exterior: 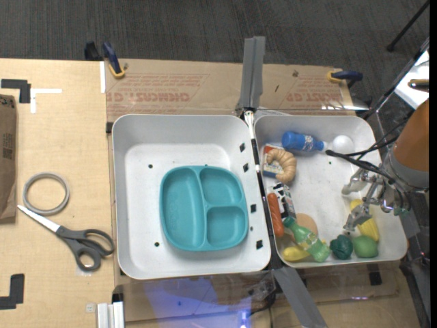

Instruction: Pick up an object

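Note:
My gripper hangs over the right side of the right bin, with its fingers spread open. It stands just above a yellow object and nothing is clamped between the fingers. Beside that lie a green round fruit and a dark green broccoli-like piece. Further left are a green bottle, a yellow banana-like piece, an orange-red stick and a tan pretzel-like piece. A blue bottle and a white ball rest near the far wall.
The left bin holds a teal divided plate. Scissors, a tape ring and a brown bag lie on the bench to the left. The arm's orange band overhangs the right bin's edge.

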Controlling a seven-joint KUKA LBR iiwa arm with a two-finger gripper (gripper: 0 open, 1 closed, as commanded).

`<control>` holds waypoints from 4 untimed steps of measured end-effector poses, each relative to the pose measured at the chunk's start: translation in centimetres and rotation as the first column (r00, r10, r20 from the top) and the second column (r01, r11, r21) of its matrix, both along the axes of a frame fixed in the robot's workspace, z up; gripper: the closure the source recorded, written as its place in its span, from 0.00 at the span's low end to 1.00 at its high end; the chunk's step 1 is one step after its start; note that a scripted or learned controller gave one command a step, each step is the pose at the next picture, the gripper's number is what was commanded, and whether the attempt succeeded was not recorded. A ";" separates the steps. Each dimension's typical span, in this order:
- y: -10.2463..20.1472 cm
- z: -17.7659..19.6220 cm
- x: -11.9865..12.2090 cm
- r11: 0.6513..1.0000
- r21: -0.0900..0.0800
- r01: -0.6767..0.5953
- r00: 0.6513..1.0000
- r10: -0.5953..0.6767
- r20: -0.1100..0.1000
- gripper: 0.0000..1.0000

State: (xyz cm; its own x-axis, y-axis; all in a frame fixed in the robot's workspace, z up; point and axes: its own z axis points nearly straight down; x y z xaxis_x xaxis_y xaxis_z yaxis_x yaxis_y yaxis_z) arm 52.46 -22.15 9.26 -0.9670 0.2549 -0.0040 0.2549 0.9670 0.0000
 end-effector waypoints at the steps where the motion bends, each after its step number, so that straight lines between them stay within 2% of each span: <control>1: 0.1 1.1 0.2 1.000 -0.002 -0.003 1.000 0.003 0.005 1.00; 2: 0.1 1.1 0.2 1.000 -0.002 -0.003 1.000 0.003 0.005 0.00; 3: 0.0 0.0 1.3 1.000 0.000 0.030 1.000 -0.030 0.000 0.00; 4: 0.1 1.0 1.4 1.000 -0.002 0.027 1.000 -0.027 0.005 1.00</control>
State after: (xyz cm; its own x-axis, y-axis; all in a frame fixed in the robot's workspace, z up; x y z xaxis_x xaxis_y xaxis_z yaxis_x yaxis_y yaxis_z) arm 53.90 -22.09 10.29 -0.9596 0.2812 -0.0090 0.2812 0.9597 -0.0008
